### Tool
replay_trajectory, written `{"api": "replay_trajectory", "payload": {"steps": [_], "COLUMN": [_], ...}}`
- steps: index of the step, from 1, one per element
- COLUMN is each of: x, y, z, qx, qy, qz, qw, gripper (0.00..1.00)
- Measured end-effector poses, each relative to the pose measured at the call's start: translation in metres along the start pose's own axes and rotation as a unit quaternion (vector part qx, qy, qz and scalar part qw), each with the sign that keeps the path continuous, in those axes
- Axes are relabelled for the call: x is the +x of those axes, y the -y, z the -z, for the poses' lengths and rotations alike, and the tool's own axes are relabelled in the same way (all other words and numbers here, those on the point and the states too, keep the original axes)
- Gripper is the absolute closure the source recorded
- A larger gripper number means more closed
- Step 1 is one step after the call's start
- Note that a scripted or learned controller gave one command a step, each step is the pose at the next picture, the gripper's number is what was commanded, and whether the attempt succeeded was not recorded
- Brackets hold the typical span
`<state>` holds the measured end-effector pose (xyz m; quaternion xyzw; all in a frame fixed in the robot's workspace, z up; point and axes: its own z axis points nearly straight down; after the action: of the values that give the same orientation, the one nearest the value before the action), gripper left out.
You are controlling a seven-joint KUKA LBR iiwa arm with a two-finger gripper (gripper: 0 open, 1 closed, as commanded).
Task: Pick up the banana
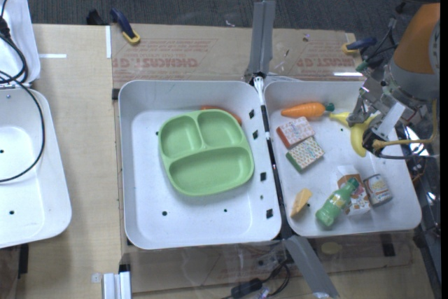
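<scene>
**Pincer Over Banana, Right Bin**

Dark carpet borders a wooden counter (77, 143) carrying two white bins. Camera view: the left bin (140, 220) holds a green divided plate (206, 154). The right bin (402, 217) holds a carrot (304, 110), two small boxes (299, 143), a green bottle (334, 203) and a small can (378, 189).

The banana (358, 140) lies near the right bin's far right side, directly beneath the pincer (374, 122), which partly covers it. The arm (416, 45) enters from the right, so the banana sits just left of the wrist. Its visible curved length runs roughly near-to-far, the lower tip pointing toward the near edge; a yellow end shows leftward toward the carrot.

Pincer state: whether open or closed on the banana cannot be determined.
</scene>
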<state>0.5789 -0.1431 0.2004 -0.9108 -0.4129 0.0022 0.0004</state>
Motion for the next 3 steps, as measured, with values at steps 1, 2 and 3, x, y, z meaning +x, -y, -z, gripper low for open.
{"api": "replay_trajectory", "payload": {"steps": [1, 2, 3], "x": [0.064, 0.12, 0.173], "y": [0.008, 0.045, 0.083], "z": [0.044, 0.096, 0.091], "qx": [0.0, 0.0, 0.0], "qy": [0.0, 0.0, 0.001], "qz": [-0.035, -0.054, -0.104], "qw": [0.9994, 0.9985, 0.9946], "gripper": [1.0, 1.0, 1.0]}}
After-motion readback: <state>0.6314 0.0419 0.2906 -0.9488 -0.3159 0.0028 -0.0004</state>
